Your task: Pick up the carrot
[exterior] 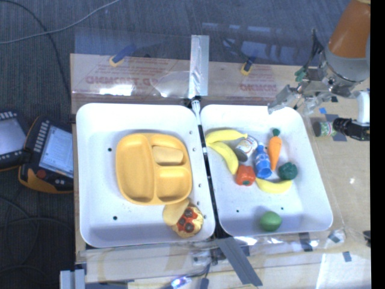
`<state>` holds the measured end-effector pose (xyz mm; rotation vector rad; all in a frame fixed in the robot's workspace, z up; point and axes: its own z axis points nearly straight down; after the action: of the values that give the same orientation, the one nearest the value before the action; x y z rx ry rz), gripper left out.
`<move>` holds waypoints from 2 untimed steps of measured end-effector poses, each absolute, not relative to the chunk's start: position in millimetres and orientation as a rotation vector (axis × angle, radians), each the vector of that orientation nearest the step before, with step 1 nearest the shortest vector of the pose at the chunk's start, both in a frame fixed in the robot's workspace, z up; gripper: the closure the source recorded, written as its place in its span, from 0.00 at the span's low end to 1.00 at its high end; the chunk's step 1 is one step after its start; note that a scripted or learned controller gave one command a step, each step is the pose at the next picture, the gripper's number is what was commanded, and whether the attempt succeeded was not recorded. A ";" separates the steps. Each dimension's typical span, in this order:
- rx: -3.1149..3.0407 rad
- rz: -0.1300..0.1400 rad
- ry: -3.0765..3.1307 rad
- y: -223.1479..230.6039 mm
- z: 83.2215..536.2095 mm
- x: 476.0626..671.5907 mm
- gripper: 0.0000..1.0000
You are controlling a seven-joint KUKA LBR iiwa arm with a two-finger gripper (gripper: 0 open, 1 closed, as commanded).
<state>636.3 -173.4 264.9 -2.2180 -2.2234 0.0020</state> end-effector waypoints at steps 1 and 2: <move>-2.148 0.007 -2.292 -213.7 142.3 649.0 0.00; -2.008 -0.012 -2.417 -213.7 97.2 647.3 0.00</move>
<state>647.3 -213.7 97.2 -2.0077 -2.4174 -0.0123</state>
